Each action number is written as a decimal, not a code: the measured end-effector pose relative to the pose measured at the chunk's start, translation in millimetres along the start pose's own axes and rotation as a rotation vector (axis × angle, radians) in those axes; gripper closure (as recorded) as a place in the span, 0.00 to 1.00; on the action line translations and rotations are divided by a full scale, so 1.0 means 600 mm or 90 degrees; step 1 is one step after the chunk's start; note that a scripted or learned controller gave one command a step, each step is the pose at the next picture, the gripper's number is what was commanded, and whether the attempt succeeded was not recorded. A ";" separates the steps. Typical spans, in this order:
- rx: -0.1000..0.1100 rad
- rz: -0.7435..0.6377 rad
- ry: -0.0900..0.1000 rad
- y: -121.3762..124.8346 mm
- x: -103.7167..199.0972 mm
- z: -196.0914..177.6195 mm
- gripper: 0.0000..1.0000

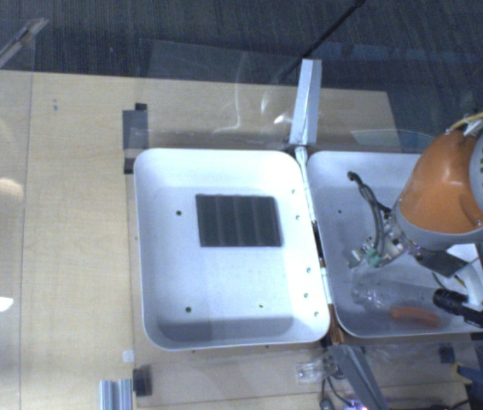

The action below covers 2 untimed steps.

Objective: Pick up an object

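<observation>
A slim reddish-orange object (416, 316) lies near the front edge of the right bin (344, 229), its long axis running almost level across the view, left to right, tipped slightly down toward the right. Just left of it and a little further back sits a clear, glassy-looking item (371, 295), hard to make out against the white floor. A dark, thin curved piece (363, 188) lies toward the back of the same bin. The gripper (373, 253) hangs over the middle of the right bin, above and behind the reddish object, close by the clear item; I cannot tell how it is set or whether it grips anything. The left bin (152, 229) has a dark ribbed rectangle (238, 220) at its centre. Both bins rest on the pale wooden surface (62, 254).
</observation>
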<state>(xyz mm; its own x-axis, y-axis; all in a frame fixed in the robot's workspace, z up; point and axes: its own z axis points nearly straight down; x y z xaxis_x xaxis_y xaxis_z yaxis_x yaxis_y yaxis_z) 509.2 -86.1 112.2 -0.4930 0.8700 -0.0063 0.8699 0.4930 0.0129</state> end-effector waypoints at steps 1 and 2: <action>0.005 0.199 0.000 -0.040 -0.042 -0.080 1.00; 0.005 0.296 0.000 0.012 -0.055 -0.176 1.00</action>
<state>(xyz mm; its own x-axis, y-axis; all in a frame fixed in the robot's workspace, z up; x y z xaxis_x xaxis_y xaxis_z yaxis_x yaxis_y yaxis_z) 530.4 -111.5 218.3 -0.0499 0.9988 -0.0019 0.9987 0.0499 0.0067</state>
